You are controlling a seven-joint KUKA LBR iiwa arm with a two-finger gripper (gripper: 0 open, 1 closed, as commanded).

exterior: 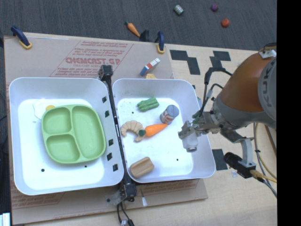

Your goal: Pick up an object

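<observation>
The right bin (200,166) holds a green pickle-like piece (148,104), a grey-blue can (169,113), an orange carrot (154,130), a tan croissant (131,127) and a brown bread roll (141,167). My gripper (189,138) hangs over the right side of this bin, to the right of the carrot and the can and apart from them. Nothing shows between its fingers.
The left bin (21,173) holds a green three-part plate (73,133). A small red, white and blue box (150,67) lies on the cardboard behind the bins. Clamps and small loose items sit beyond the bench's far edge.
</observation>
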